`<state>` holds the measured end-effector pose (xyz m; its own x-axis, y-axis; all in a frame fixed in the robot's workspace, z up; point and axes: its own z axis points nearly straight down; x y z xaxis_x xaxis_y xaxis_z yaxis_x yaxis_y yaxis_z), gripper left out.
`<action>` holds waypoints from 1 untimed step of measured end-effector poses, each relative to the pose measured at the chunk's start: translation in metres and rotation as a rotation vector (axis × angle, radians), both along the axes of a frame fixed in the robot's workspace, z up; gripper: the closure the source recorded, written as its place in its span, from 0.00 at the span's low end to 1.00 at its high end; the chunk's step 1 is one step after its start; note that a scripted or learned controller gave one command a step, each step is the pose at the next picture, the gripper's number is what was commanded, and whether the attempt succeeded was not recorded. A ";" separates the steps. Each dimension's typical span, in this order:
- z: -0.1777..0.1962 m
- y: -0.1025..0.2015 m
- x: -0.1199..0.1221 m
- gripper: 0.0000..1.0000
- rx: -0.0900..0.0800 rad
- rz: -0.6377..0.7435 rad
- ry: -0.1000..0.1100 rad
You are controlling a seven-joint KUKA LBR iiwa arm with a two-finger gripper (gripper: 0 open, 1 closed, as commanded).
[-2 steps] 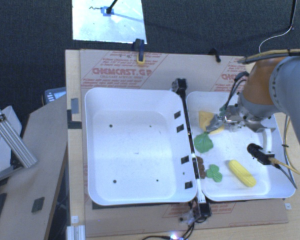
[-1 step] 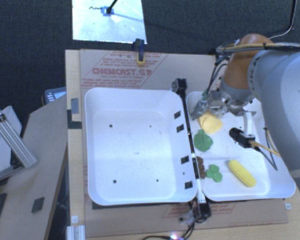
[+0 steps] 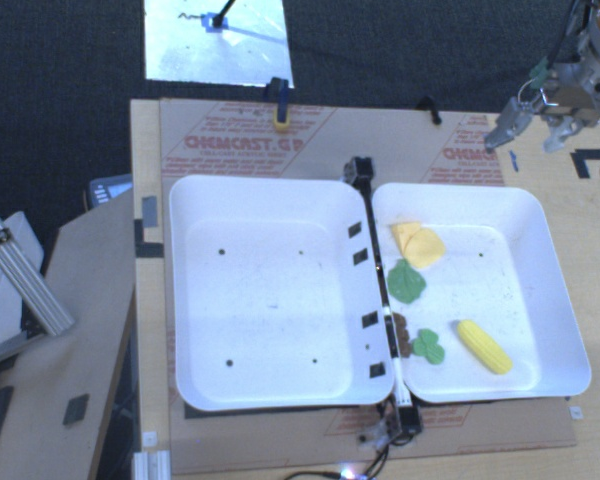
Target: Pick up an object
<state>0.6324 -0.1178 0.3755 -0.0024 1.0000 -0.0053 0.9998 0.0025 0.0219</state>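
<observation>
Scanning from left to right, the left bin (image 3: 270,298) offers nothing to pick; all candidate objects lie in the right bin (image 3: 525,268), crowded toward its left wall beside the divider where the two bins meet. Nearest that wall sit a green leafy piece (image 3: 407,283) and, lower, a smaller green piece (image 3: 429,347) with a small dark brown item (image 3: 403,336) touching the wall just beside it. Above them lies a pale yellow wedge-shaped piece (image 3: 419,244), its lower edge just beside the leafy piece. Further right, apart from the rest, lies a yellow corn cob (image 3: 483,346), angled on the bin floor with open space around it. All appear to be toy food, judged light and fairly stiff, possibly smooth and liable to slip. The corn cob is judged the best target: a grip across its narrow middle should hold, and no neighbour obstructs the fingers. The green pieces look flat and low, harder to pinch, and the bin wall crowds the brown item. The gripper (image 3: 532,128) hangs above the bench beyond the right bin's far right corner, well apart from every object; its fingers appear spread, holding nothing.
</observation>
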 end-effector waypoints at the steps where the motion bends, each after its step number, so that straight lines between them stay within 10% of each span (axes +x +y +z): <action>1: 0.000 0.002 0.000 1.00 0.002 0.006 0.014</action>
